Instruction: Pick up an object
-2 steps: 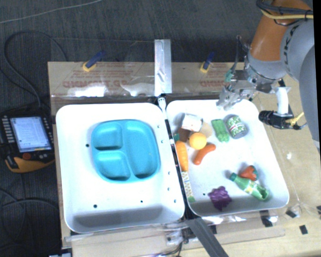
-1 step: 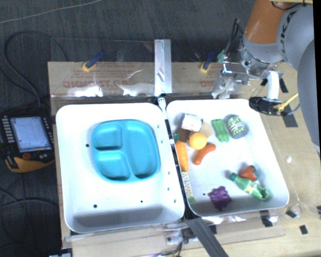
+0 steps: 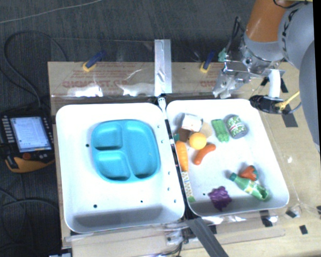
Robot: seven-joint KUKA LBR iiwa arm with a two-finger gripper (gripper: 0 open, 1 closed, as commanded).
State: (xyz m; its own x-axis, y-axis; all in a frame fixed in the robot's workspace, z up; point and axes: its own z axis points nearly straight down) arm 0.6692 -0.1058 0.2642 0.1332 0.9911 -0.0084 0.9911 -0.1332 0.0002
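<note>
The right bin (image 3: 269,146) holds several toy foods. A white block (image 3: 191,121), an orange ball (image 3: 197,141), a carrot (image 3: 182,155) and a red-orange sausage (image 3: 202,154) cluster at its left. A green pickle (image 3: 220,130) and a green-labelled can (image 3: 236,125) lie near the far wall. A purple grape bunch (image 3: 220,197) and a green bottle with a red top (image 3: 249,182) sit at the near right. My gripper (image 3: 226,84) hangs above the bin's far edge, apart from all the objects, with nothing visibly held.
The left bin (image 3: 78,205) contains a blue sectioned tray (image 3: 124,150). A metal divider post (image 3: 162,60) stands between the bins at the back. A handheld pendant (image 3: 24,136) lies off the bench's left. Blue-yellow clamps (image 3: 92,60) hold the far board.
</note>
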